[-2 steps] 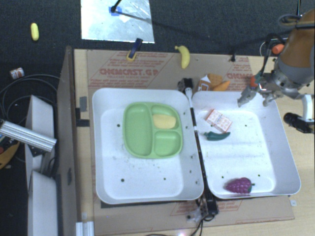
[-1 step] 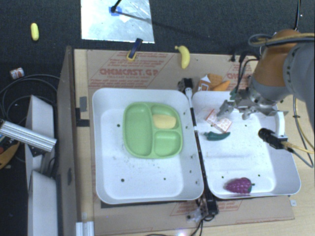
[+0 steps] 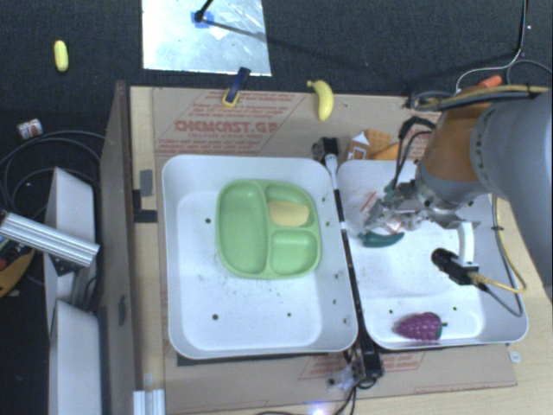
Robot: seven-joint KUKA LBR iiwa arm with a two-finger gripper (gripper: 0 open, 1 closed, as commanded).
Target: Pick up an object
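Far to the left of the pincer, a green divided plate (image 3: pixel 266 229) sits in the left bin (image 3: pixel 194 318). The pincer (image 3: pixel 386 217) hangs low in the right bin (image 3: pixel 501 318), directly over a teal object (image 3: pixel 380 239). A purple grape bunch (image 3: pixel 419 326) lies below it, toward the near wall.

A green divided plate (image 3: pixel 263 230) in a white bin (image 3: pixel 194 318); purple grapes (image 3: pixel 419 326); teal object (image 3: pixel 381 239).

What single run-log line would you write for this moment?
arm: over right bin | gripper: low beside teal object | purple grapes: right bin, front | green tray: left bin
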